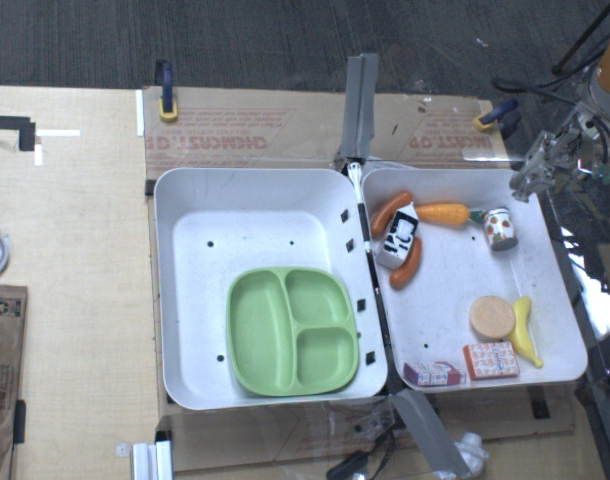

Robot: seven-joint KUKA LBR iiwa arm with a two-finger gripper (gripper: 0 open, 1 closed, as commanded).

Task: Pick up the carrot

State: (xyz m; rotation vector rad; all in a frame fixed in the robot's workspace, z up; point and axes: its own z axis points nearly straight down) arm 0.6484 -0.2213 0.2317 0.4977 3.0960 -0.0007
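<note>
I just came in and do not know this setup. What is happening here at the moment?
A robot arm's gripper is at the far right corner of the right white bin, not holding anything. The small orange carrot with a green tip lies in that bin's far part, untouched, between a hot dog and a small printed can. The left white bin holds a green divided plastic plate.

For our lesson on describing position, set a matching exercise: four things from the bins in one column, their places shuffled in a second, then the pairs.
Things:
1. carrot
2. green divided plate
3. banana
4. small can

Places:
A. left bin, near side
B. right bin, far side, beside the hot dog
C. right bin, just right of the carrot's green tip
D. right bin, right of the round tan disc

Pairs: 1-B, 2-A, 3-D, 4-C
</note>
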